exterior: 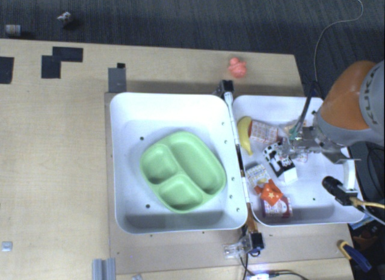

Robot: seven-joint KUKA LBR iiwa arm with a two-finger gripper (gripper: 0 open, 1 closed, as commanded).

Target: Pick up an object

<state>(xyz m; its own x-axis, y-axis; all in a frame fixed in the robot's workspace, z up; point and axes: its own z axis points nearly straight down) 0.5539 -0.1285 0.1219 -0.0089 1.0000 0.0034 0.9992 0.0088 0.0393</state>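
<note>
Arm reaches in from the right, orange band above the wrist, wrist angled down-left into the right bin. Hand is low over the middle of that bin, just above and right of a black-and-white item. Touching or not, can't tell. Whether the hand is apart or together, can't tell; too blurred and small. Nothing is visibly between them.

Right bin holds a banana against its left wall, a white printed packet beside it, the black-and-white item mid-bin, a small grey packet below the banana, and a red-orange pouch near the front edge. A white block lies just right of the black-and-white item.

Left bin holds a green divided tray, tilted, roughly central.

Pink lump sits on the worktop behind the bins, well apart from the hand.
</note>
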